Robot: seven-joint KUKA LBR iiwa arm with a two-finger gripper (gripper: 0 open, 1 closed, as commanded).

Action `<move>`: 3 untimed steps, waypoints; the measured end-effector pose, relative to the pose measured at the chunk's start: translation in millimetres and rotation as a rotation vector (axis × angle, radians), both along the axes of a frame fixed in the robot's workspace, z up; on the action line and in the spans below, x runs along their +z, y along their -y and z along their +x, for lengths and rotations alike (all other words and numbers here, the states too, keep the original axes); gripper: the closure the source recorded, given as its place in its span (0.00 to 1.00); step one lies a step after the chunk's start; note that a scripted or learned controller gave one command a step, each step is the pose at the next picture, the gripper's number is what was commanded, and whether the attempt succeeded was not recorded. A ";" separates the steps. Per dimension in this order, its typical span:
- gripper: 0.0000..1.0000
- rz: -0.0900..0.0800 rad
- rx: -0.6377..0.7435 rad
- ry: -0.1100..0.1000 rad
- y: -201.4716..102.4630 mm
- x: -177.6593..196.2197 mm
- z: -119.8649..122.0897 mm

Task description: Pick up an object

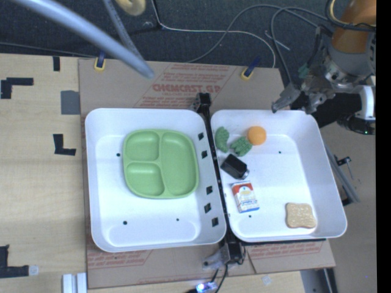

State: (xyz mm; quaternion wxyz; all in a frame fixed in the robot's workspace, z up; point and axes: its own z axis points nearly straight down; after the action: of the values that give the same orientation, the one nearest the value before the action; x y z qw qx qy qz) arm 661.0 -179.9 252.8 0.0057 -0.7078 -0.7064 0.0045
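Cardboard-covered surface (183, 81) bearing two white bins. Right bin (317, 182): orange ball (256, 135), green toy (232, 142), black block (234, 165), carton (245, 198), biscuit (300, 215). Fingers (287, 101), upper right, state indiscernible.

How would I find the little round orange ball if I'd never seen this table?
Look at the right white bin of the two. Along its far side, just right of the green toy pieces, sits the orange ball. It is the only round, bright orange thing there; the black block, the red and white box and the tan slice lie nearer the front.
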 end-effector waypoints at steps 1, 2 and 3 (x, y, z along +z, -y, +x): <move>0.00 -0.002 0.003 0.013 -0.9 9.6 1.9; 0.00 -0.003 0.003 0.011 4.2 -35.2 -1.9; 0.00 -0.003 0.004 0.011 1.6 -95.1 -8.9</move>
State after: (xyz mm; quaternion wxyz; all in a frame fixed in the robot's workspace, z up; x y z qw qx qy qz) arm 652.1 -181.5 157.7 0.0006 -0.7065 -0.7077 0.0017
